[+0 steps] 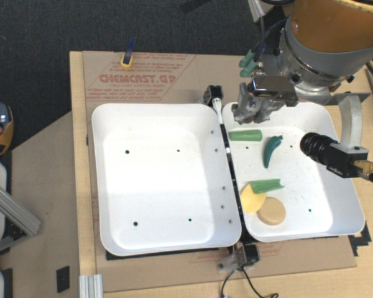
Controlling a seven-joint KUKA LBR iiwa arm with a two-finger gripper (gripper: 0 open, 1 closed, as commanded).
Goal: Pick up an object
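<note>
The nearest candidate for picking is the light green stick, lying flat near the far left corner of the right bin, just beside the wall it shares with the left bin. The gripper hangs just above and beyond it, over the bin's far rim — I cannot tell whether its tips are spread or closed, since the metal parts blur into one clump, and nothing visibly sits between them. Further out lie a dark green pepper-shaped piece, then a second green stick touching a yellow piece and a tan disc near the front. The likely trouble comes from the stick's place — so near the corner that a descending tip could strike the rim or the dividing wall, or nudge the stick against the wall instead of straddling it. A low, round stick may also roll out of a closing pinch.
</note>
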